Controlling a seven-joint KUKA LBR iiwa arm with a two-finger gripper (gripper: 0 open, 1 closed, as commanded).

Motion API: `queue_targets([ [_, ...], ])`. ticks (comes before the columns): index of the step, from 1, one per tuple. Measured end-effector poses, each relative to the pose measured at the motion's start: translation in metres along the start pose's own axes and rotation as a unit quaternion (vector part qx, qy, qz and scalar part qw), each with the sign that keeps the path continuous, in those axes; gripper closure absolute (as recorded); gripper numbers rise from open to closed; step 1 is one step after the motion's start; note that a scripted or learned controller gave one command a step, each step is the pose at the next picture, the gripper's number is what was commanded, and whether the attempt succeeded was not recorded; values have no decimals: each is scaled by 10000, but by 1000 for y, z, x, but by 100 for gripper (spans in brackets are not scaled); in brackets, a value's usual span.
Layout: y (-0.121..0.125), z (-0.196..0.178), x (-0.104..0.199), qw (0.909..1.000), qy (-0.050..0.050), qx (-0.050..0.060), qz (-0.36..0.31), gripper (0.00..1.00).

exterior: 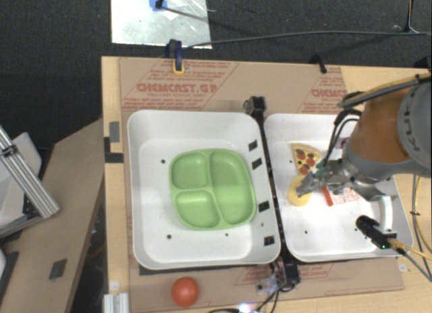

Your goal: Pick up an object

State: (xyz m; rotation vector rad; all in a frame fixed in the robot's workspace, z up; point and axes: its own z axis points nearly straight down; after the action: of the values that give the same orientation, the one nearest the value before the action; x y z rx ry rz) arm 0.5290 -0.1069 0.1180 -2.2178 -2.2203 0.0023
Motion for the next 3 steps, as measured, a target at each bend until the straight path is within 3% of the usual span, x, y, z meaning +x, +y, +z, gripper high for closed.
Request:
queue_targets([
  [1, 2, -14, -1, 10000, -9, -30, 2, 100],
  [3, -2, -103, 6, 10000, -12, -47, -16, 100],
])
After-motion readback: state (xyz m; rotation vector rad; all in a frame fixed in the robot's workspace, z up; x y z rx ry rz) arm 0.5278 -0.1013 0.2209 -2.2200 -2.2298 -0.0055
